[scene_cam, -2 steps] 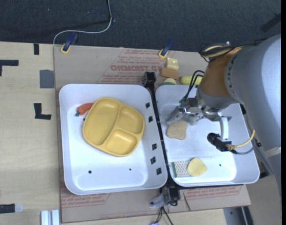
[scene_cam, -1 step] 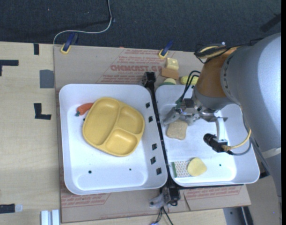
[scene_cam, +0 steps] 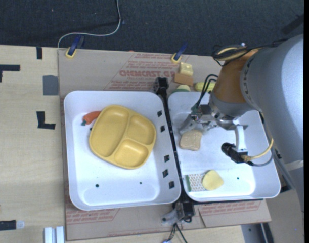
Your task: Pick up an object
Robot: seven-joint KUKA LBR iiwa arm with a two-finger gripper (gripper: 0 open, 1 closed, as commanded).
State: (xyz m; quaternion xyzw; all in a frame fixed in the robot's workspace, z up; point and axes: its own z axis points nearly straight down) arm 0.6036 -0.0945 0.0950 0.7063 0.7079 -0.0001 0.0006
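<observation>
From the camera above the bench, two shallow white bins sit side by side on a cardboard sheet [scene_cam: 144, 67]. The left bin [scene_cam: 78, 186] carries a yellow divided plate [scene_cam: 122, 136], lying tilted across its middle, and an orange carrot-like piece [scene_cam: 90, 117] pokes out from under the plate's upper left edge, near the bin's upper left corner. The grey arm [scene_cam: 275, 85] with its orange band [scene_cam: 230, 82] reaches over the right bin [scene_cam: 255, 184] from its upper right corner, the wrist hanging above the bin's upper middle. The gripper [scene_cam: 199, 126] points toward the bin's left wall, and its metal fingers [scene_cam: 190, 127] sit just above a tan, bread-like chunk [scene_cam: 190, 140] lying near that left wall; the fingertips seem to touch the chunk's top edge, yet whether they are spread or closed cannot be told here. A pale yellow round piece [scene_cam: 212, 179] lies near the bin's lower edge, just beside a small green-patterned sponge [scene_cam: 194, 182]. Beyond the right bin's upper edge, on the cardboard, rest a tan block [scene_cam: 184, 75] and small yellow-green items [scene_cam: 183, 88].
</observation>
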